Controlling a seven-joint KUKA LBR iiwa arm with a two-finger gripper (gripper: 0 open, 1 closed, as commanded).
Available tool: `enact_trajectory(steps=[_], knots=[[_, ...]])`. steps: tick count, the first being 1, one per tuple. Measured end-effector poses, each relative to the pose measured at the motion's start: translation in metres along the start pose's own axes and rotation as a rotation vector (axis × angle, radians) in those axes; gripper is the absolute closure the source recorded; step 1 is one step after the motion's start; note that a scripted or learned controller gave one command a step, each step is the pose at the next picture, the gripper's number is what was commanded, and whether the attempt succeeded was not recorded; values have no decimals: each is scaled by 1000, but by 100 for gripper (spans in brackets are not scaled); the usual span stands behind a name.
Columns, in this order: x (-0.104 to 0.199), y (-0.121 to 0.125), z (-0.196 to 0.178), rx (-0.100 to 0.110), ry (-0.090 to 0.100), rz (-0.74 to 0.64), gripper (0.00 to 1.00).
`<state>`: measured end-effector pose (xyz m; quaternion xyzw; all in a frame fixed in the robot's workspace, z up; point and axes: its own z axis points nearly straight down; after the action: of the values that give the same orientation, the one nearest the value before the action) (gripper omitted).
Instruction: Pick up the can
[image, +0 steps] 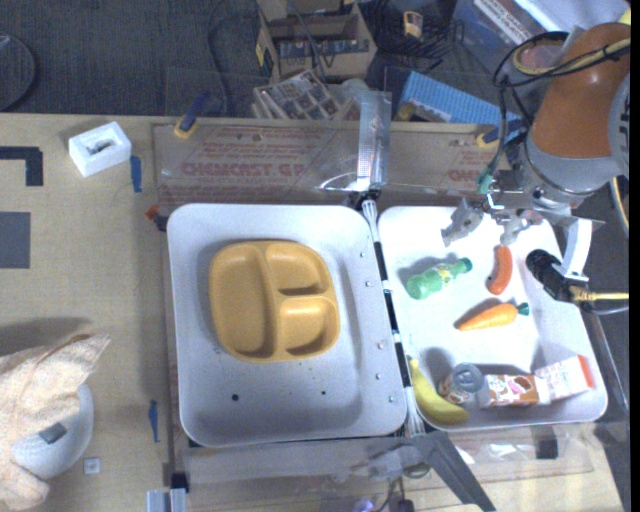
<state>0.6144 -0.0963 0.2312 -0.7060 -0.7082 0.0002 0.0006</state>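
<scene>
Not started: can (466, 380) lies untouched at right bin's (598, 405) near edge, between banana (432, 397) and juice carton (535, 384). Gripper (488, 222) hovers over far end, jaws spread, empty.

camera: one, fixed above the bench | facing: down at a slant, floor clutter along the top edge | range: far enough to take in the left bin (190, 330) and right bin (590, 400) whole, side by side | arm (580, 100) enters from upper right | shared view: single camera, no overlap
</scene>
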Motion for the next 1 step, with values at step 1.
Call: enact_trajectory(steps=[1], knots=[[-16, 2, 105, -21, -6, -421, 0]])
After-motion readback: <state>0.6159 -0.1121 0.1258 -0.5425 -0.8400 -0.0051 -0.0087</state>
